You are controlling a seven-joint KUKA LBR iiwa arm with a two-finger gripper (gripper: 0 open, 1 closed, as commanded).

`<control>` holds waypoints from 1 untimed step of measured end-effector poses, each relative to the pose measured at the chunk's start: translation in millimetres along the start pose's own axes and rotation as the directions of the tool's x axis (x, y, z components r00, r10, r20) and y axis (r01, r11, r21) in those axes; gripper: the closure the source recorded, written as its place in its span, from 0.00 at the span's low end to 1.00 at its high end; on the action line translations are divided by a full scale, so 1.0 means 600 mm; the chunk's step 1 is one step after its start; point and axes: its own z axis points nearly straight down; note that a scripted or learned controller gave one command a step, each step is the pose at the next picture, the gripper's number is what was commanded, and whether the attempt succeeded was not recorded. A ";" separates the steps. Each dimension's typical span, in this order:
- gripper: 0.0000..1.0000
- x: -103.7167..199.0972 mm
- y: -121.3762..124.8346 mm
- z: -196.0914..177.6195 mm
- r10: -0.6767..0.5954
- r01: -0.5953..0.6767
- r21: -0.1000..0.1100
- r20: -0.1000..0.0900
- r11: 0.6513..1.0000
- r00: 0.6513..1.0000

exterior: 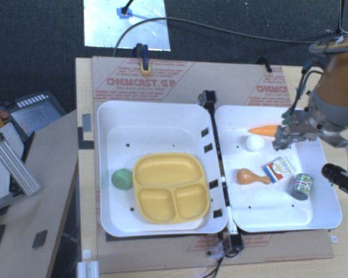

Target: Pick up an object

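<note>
The right bin (261, 213) holds an orange carrot (263, 130), a white egg-like ball (255, 143), an orange drumstick-shaped toy (252, 177), a small red, white and blue carton (279, 169) and a small tin can (301, 186) with a green label. My gripper (282, 143) hangs over the bin's far right part, just right of the white ball and above the carton. Its dark fingers point down and I see nothing between them.
The left bin (113, 126) holds a yellow three-compartment tray (169, 185) and a green ball (122, 179) to its left. A black clip strip (216, 161) runs between the bins. The arm's grey body (339, 86) covers the right bin's far right corner.
</note>
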 end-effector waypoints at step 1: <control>1.00 0.092 0.018 0.022 -0.001 0.001 0.000 -0.001 1.000 1.000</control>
